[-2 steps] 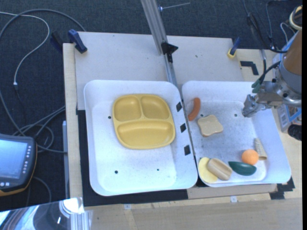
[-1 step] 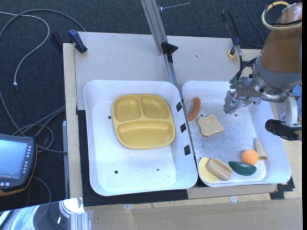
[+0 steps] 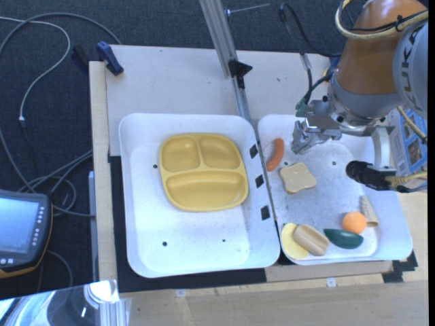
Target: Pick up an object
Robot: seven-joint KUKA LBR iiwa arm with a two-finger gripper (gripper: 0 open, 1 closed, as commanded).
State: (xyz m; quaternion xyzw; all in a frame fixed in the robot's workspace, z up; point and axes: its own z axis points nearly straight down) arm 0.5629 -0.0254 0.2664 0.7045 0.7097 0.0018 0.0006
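Fingers [image 3: 301, 143] pointing down over right bin [image 3: 401, 236].

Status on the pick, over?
Tool over right white bin, nothing held. Nearest: orange sausage, tan bread slice. Path unobstructed.

Smooth matt yellow plastic tray [image 3: 202, 172], speckled white plastic bins [image 3: 204, 250], glossy orange arm band [image 3: 377, 36].
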